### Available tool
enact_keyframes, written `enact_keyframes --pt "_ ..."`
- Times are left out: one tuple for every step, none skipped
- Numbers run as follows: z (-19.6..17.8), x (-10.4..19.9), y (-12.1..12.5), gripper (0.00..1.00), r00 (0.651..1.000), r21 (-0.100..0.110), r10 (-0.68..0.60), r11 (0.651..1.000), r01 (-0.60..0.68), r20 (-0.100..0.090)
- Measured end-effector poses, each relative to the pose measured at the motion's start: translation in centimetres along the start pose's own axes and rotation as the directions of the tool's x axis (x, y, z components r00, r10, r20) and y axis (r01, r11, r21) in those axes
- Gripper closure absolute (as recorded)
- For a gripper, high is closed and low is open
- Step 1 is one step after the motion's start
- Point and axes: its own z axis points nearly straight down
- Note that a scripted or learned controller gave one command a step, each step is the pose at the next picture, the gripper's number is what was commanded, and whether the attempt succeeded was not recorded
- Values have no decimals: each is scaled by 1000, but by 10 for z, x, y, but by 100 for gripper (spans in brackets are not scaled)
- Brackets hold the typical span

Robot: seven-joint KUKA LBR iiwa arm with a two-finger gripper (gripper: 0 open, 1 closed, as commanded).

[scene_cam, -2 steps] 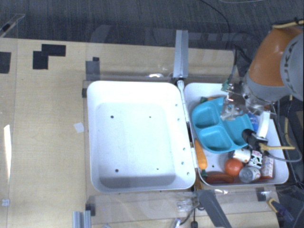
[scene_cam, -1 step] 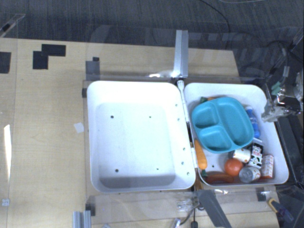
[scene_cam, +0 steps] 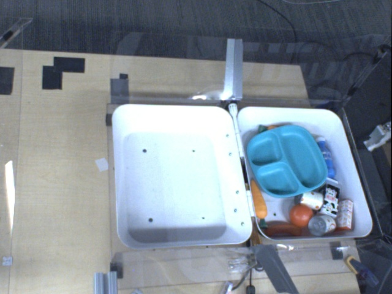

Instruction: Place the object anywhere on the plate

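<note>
The pale wooden bench (scene_cam: 55,182) fills the left of the frame, with black marks (scene_cam: 61,70) at its upper left. Next comes the left bin (scene_cam: 122,164), a shallow white tray whose floor shows small dark dots. A grey metal post (scene_cam: 234,72) stands at the top of the seam between the two bins. The right bin (scene_cam: 343,127) holds everything else. An orange carrot-like piece (scene_cam: 260,202) lies along its left wall, just below and left of the plate (scene_cam: 286,159). The plate is blue with three compartments, sits in the upper half of this bin, and its compartments show bare blue. A dark red item (scene_cam: 282,229) lies along the bin's lower wall, and a round orange-red ball (scene_cam: 301,214) sits just above it, close under the plate's lower edge. Right of the ball are a small white cup (scene_cam: 312,199), a silver can top (scene_cam: 318,225), a black-and-white box (scene_cam: 331,201) and a red-and-white tube (scene_cam: 345,215), all crowded together in the lower right corner. A blue bottle (scene_cam: 325,155) lies against the plate's right rim. Which of these is the object to move cannot be told; all lie off the plate. Whether the claw is open or closed cannot be told.
</note>
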Motion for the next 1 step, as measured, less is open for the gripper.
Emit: enact_keyframes --pt "-51 -30 -10 100 956 0 -294 956 294 0"
